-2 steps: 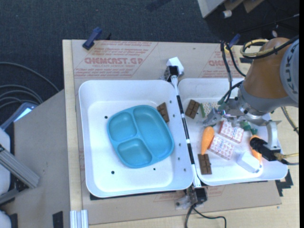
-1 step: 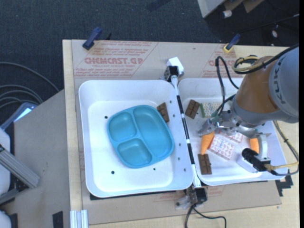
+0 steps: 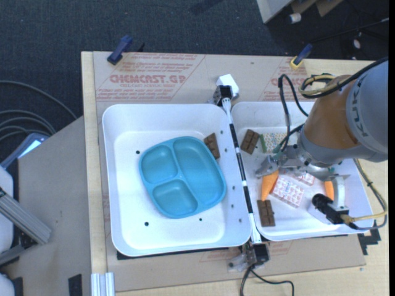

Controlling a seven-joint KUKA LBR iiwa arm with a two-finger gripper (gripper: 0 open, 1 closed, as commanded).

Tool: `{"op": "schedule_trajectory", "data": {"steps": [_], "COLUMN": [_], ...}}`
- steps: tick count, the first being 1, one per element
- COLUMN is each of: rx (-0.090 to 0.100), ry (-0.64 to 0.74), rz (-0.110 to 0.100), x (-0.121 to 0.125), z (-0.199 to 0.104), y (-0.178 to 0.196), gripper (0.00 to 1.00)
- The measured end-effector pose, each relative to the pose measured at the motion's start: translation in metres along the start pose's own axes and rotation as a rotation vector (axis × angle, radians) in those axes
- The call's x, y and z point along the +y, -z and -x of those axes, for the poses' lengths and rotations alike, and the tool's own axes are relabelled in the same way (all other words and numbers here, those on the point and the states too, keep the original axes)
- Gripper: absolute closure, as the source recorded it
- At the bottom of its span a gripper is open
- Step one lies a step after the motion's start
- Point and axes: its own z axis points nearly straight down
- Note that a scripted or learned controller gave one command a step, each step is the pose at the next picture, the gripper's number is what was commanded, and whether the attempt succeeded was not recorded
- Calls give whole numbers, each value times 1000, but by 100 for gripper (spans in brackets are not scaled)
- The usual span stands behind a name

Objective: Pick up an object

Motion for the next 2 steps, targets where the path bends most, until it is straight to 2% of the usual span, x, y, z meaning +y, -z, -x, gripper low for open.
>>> {"op": "schedule_trajectory", "data": {"steps": [1,2], "rx": [-1,6], "ry": [-1,4], "rz": [1,-11], "x": [0,33], "z": [1,-39], "y": [10,96], "gripper": [100,100]}}
